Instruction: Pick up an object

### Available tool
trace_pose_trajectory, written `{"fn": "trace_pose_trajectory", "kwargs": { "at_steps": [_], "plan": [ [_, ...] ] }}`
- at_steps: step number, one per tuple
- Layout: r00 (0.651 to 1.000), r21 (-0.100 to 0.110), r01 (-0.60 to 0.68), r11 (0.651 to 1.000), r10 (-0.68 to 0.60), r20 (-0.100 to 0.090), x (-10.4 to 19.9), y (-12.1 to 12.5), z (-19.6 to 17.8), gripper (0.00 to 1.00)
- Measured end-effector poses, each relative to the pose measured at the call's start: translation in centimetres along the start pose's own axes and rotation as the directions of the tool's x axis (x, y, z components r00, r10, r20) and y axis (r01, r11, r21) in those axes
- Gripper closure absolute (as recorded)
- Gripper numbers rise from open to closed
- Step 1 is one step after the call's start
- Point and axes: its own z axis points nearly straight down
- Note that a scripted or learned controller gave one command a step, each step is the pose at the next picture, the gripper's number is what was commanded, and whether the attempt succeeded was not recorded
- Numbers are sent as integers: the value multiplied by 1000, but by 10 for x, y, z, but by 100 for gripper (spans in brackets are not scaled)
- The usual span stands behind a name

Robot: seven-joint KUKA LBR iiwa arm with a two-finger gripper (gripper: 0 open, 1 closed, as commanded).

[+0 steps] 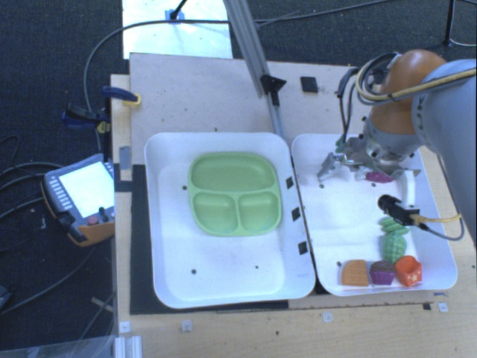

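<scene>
Right bin [328, 222]: holding the loose items. Orange block [355, 273], purple piece [382, 273] and red piece [408, 270] are lying in a row along its near wall; a green piece [394, 237] is sitting just behind them; a pink piece [379, 176] is lying near its far end.

Gripper [350, 164]: hovering over the bin's far end, beside the pink piece, holding nothing; finger state cannot be told.

Left bin [168, 200]: carrying a green tray [235, 192].

Advice: centring over one separate item, likely the pink piece, then descending straight down.
</scene>
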Motion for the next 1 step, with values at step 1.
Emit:
{"fn": "trace_pose_trajectory", "kwargs": {
  "at_steps": [1],
  "plan": [
    [1000, -5, -1, 1000, 1, 1, 0, 1, 33, 0]
  ]
}}
